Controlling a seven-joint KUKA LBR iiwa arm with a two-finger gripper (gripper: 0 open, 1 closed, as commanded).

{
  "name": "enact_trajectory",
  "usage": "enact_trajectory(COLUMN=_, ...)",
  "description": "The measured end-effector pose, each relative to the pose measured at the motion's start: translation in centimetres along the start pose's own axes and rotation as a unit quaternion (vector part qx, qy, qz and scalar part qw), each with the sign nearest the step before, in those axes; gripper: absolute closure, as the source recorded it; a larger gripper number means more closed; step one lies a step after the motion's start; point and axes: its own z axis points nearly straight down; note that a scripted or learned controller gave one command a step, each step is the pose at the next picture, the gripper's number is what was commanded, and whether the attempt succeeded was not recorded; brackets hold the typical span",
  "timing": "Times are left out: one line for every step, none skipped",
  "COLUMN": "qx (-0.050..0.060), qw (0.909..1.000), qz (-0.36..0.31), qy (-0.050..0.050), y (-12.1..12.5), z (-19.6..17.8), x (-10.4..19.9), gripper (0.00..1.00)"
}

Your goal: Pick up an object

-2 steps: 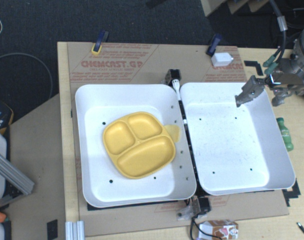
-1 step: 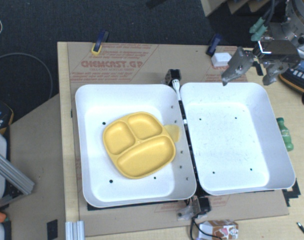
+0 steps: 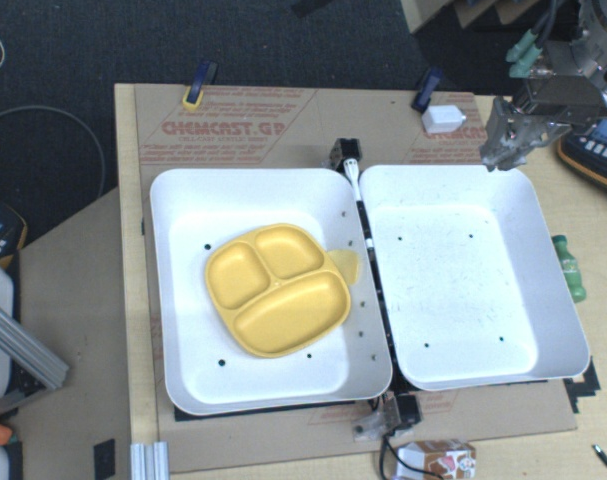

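One yellow divided plate point(image 3: 276, 290) lies in the left bin point(image 3: 173, 203). The end effector point(image 3: 503, 156) hovers over the right bin's point(image 3: 543, 208) far corner, well apart; its grip state can't be told. Approach pending: cross left, descend.

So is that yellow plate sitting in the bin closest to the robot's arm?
No, the yellow divided plate lies in the left bin, while the gripper hangs by the right bin's far corner.

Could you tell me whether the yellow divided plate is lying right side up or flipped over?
Right side up: the yellow plate rests in the left bin with its three compartments' hollows facing the camera.
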Motion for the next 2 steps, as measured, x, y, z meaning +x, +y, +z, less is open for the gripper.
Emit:
enact_trajectory(qx=0.008, qw=1.0, qz=0.002, qy=0.0, y=-0.2, z=8.9, x=0.8, gripper=1.0)
enact_trajectory(qx=0.006, qw=1.0, qz=-0.001, qy=0.0, y=-0.2, z=11.4, x=4.1, gripper=1.0)
